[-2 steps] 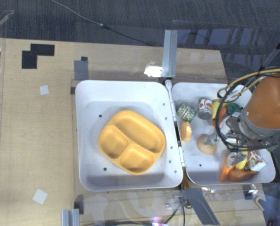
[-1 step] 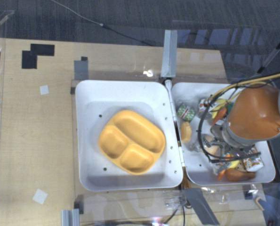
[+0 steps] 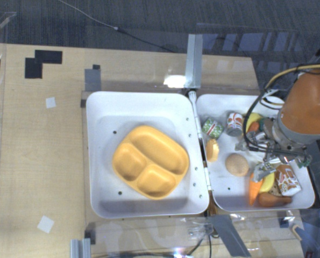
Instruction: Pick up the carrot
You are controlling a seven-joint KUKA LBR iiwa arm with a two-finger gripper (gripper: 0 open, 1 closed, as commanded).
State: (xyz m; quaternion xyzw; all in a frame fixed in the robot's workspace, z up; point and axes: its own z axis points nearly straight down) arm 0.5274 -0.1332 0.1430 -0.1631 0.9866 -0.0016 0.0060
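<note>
Robotics lab: wooden tabletop [image 3: 36, 160] with black marker patches [image 3: 41, 62], metal brackets [image 3: 193, 63], loose cable [image 3: 95, 20], white bins [image 3: 95, 144].

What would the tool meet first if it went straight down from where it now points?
Probably the carrot or the banana beside it in the right bin; the tool hangs just above them, though depth is unclear.

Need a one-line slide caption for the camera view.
Arm's hand low in right bin over carrot; yellow divided plate in left bin.

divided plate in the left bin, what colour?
Yellow-orange all over, plain, no pattern. The divided plate shows best in the camera view, lying in the left bin.
</note>
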